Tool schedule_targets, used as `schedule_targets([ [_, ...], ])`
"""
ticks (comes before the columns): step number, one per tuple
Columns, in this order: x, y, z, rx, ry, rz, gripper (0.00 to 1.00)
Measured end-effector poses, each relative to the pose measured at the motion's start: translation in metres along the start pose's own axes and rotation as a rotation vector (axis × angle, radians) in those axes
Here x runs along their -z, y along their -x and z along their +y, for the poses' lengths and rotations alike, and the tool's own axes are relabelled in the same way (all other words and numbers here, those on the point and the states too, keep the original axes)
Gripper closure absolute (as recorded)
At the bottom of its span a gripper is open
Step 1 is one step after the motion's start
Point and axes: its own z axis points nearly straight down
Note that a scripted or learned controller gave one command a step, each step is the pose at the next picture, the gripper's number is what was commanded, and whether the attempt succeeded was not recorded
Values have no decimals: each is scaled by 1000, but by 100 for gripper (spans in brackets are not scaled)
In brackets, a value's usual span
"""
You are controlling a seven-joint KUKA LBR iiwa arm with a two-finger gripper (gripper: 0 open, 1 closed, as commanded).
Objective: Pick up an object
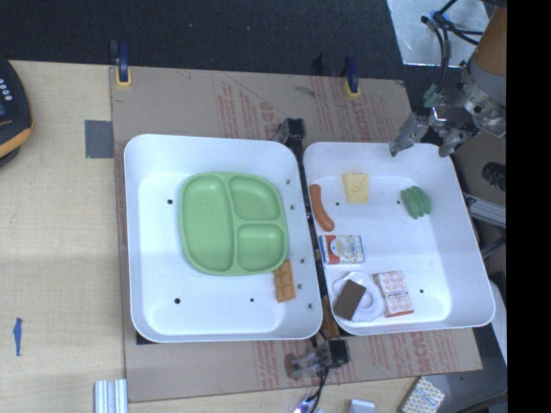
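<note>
Gripper (426, 137) up at the far right, above the far rim of the right bin (456, 231). Fingers spread wide, one dark tip (403, 142) angled out left, the other to the right over the bin's far right corner. Nothing between them, nothing touched as far as can be seen.

In the right bin: green ridged piece (416, 201) nearest the gripper, toward the far right. Yellow cheese-like square (355, 188) further left, well apart from the green piece. Orange sausage (322, 206) along the left wall, lying slantwise. Small printed carton (342, 249) just nearer than the sausage. In the near part, a white dish (368, 304) with a brown block (349, 298) resting on it, and a red-and-white packet (393, 293) touching the dish on its right.

In the left bin (146, 231): green divided plate (233, 223) around the middle, flat on the floor. Brown waffle-like strip (283, 282) just beside the plate's near right corner.
</note>
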Motion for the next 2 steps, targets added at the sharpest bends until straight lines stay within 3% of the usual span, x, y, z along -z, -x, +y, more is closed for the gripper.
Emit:
schedule_targets([
  [1, -122, -46, 2, 5, -11, 3, 0],
  [2, -176, -55, 21, 4, -4, 0, 0],
])
